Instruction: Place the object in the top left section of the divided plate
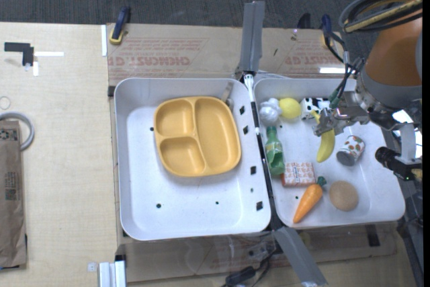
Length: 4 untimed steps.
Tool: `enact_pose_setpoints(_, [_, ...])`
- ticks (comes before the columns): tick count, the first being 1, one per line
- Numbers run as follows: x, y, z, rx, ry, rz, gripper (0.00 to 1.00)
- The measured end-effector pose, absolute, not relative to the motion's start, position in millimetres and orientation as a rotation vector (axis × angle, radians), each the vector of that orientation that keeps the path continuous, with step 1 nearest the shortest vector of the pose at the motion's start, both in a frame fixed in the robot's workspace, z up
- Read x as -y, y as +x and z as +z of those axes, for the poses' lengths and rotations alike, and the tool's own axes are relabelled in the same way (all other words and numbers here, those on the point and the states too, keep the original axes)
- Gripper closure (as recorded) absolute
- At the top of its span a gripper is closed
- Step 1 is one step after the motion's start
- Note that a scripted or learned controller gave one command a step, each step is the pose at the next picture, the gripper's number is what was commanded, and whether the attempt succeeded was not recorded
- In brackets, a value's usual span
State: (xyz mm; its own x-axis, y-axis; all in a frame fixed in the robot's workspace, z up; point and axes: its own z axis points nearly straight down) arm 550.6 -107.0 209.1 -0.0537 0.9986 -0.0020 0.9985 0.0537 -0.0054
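Camera view, right bin [376,212]: gripper [327,123] low over the upper end of the banana [326,144], arm entering from the right. Cannot tell the tool's state; fingertip area too small and cluttered to read. No object seen lifted clear, so no grasp recorded.

Also lying in that bin: yellow ball [289,108], crumpled silvery item [269,111], black-and-white cow-patterned toy [311,106], green bottle [274,150] along the left wall, small red-and-white packet [298,173], carrot [308,202], tan round object [343,195], small patterned cup [350,150] on its side just beside the banana.

Left bin [195,215]: yellow divided plate [197,136] resting flat, three sections, nothing in any. Target section [174,121] at upper left of the plate, well apart from the gripper.

Judged step: pick phase, banana the likely target, not yet secured. Next move calls for a firm close on the banana without nudging the cup, a clean lift, a carry over the bin walls leftward, then a release above the small upper-left section, not the large right one.
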Motion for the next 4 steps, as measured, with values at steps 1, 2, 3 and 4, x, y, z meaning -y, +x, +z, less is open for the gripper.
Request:
enact_pose_setpoints(1, [52.1,542.7,188.8,2.171,-2.265,0.009,1.0])
enact_pose_setpoints(2, [-59.5,492.7,189.2,2.016,-2.406,0.012,1.0])
enact_pose_setpoints(3, [-61.6,498.1,188.7,1.979,-2.437,0.011,1.0])
enact_pose_setpoints(4, [-106.5,481.4,113.2,2.205,-2.233,0.012,1.0])
